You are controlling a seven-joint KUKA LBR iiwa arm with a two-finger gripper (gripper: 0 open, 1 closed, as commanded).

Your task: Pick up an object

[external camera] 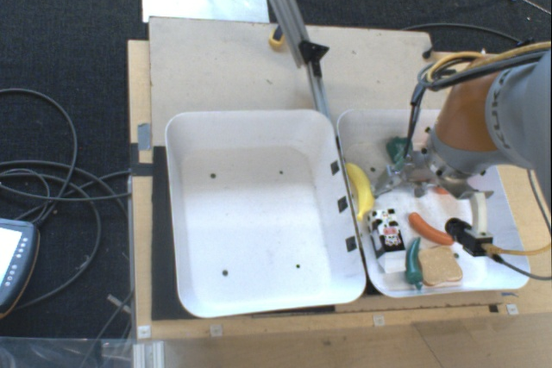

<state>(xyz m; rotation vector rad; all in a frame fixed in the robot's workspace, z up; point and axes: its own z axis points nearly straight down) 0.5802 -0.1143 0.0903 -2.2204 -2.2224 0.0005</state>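
- camera view: arm comes in from the right, grey with orange band, wrist over the right bin.
- gripper sits low in the right bin's upper-left part, just right of the banana; the wrist covers most of it.
- fingers: can't tell whether apart or together, metal parts too small and partly hidden. Nothing visibly between them.
- small green object touching or just beside the gripper's upper side; can't tell which.
- banana lies along the right bin's left wall, next to the divider.
- below the banana: black-and-white patterned block.
- right of that block: orange carrot-like piece, tilted.
- near the right bin's front edge: tan bread-slice toy, with a green pepper-like piece touching its left side.
- left bin beside the right bin, walls touching.
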